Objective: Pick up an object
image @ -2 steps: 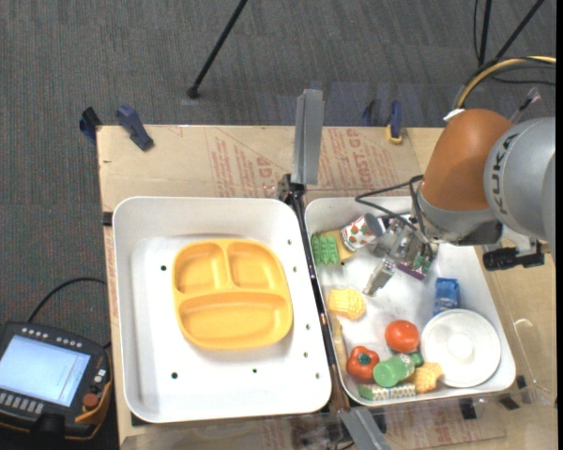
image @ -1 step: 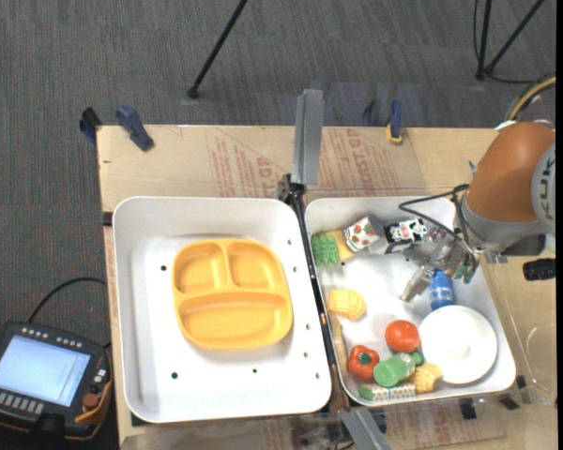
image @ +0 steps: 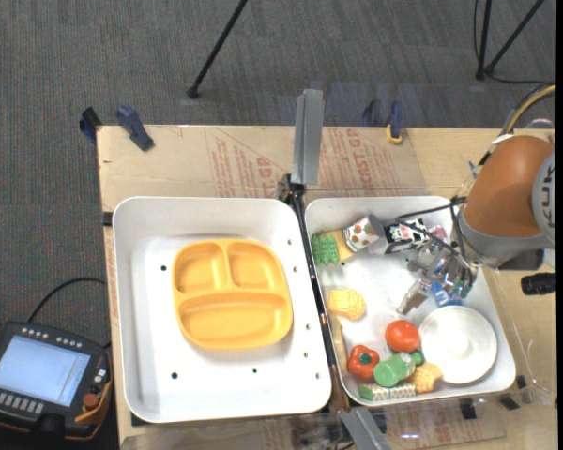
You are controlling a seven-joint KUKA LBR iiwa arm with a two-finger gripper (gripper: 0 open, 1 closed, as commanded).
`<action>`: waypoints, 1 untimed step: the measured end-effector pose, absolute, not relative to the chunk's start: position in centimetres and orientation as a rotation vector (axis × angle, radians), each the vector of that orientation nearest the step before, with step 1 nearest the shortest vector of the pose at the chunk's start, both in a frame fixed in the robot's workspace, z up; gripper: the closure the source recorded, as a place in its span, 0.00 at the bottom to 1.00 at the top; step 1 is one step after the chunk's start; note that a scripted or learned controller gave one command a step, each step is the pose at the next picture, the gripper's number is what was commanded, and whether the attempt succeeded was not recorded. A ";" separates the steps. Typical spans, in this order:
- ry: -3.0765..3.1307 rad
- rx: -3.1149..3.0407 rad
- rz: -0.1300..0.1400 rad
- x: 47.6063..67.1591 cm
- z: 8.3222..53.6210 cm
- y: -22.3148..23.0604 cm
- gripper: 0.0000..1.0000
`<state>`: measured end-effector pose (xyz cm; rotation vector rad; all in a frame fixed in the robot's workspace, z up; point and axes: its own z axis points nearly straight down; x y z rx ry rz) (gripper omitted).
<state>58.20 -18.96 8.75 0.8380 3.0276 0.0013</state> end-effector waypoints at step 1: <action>3.032 0.822 0.005 53.1 8.8 -21.1 0.00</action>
